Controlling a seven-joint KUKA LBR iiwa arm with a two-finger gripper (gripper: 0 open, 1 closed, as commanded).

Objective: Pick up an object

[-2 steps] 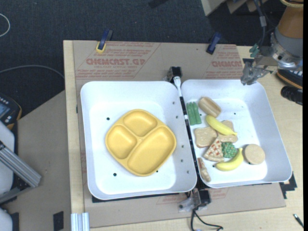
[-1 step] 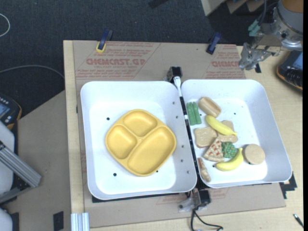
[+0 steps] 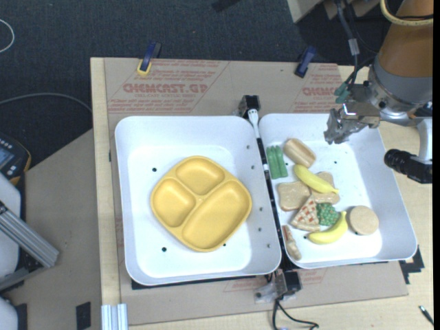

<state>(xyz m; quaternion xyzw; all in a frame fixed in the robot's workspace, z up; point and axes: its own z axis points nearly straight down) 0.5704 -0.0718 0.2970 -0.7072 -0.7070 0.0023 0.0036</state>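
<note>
At the near edge of the worktop (image 3: 103, 184), a black clamp with trailing cable (image 3: 278, 287) sits just below the seam between the two bins. The gripper (image 3: 342, 126) hangs over the far part of the right bin (image 3: 392, 198); whether its jaws are released or clenched cannot be told, and nothing is seen between them. The right bin holds toy food, all lying nearer the camera than the gripper: a bread roll (image 3: 300, 152), a green piece (image 3: 276, 162) along the bin's left wall, a banana (image 3: 314, 181) running diagonally from far-left to near-right, a pizza slice (image 3: 306, 215), broccoli (image 3: 328, 216), a second banana (image 3: 330, 233) curving near the bin's front, and a round biscuit (image 3: 362, 220). The left bin (image 3: 130, 143) holds a yellow divided plate (image 3: 200, 202).
</note>
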